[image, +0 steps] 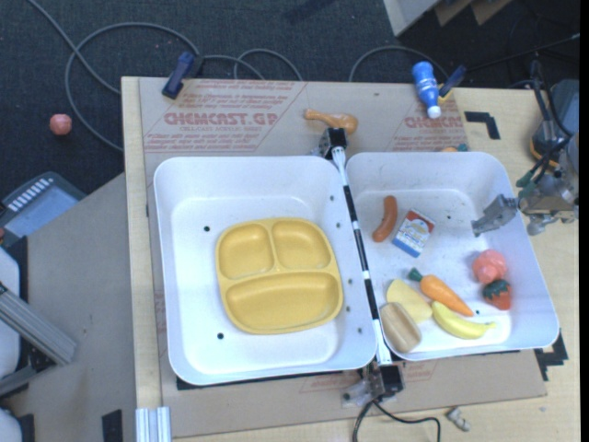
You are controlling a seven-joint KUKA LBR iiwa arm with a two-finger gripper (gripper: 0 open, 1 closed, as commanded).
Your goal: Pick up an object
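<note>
The right bin (442, 168) holds several toy foods. Near its left side lie a brown sausage (386, 219) and a small blue, red and white carton (413, 233). Toward the front are a carrot (444, 292), a banana (460, 323), a pale yellow wedge (406, 297) and a bun (399, 328). A pink-red fruit (490, 265) and a small red and green one (498, 293) sit at the right. My gripper (494, 215) hangs over the bin's right side, just above the pink-red fruit, with nothing visibly held.
The left bin (184, 191) carries a yellow divided plate (276, 274). Behind the bins on the bench lie a blue bottle (424, 86), a tan toy (331, 120) and a blue clamp (179, 74). The arm (557, 191) enters at the right edge.
</note>
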